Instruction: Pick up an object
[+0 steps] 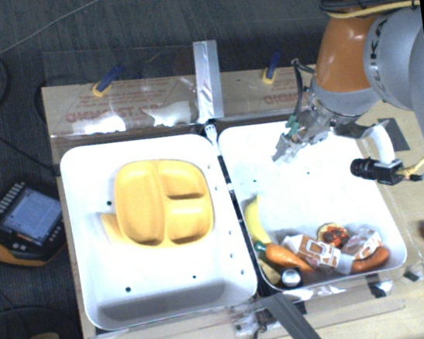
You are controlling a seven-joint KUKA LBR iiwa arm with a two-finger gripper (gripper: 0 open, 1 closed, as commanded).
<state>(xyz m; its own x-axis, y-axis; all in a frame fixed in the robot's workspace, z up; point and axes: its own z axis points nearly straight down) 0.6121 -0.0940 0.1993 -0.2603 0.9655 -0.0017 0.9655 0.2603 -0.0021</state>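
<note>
At the near edge of the right bin (385, 203) lies the pile from which a pick could be made: a carrot (284, 256) with its long axis running from upper left to lower right, a small dark bottle cap or round item (290, 277) just in front of it, a crinkled snack packet (317, 251) touching the carrot's lower end, a round dark item (333, 233) behind the packet, and a reddish sausage-like piece (369, 260) at the near right corner. A banana (254, 220) lies along the left wall of that bin, its long axis running near to far, its lower end meeting the carrot. All of these sit toward the viewer from the gripper (294, 139), which hangs over the far part of the same bin, well apart from the pile; the bin floor between them is bare white. The single arm (358, 42) reaches in from the right, so the banana and carrot are the farthest across from it, the sausage-like piece the nearest side. Whether the gripper is open or closed cannot be told at this size, and nothing is seen held in it. The left bin (82, 222) holds a yellow divided tray (162, 201). Judgement: the next move calls for travel toward the near edge and a descent; crowding in the pile may spoil a clean grasp.
</note>
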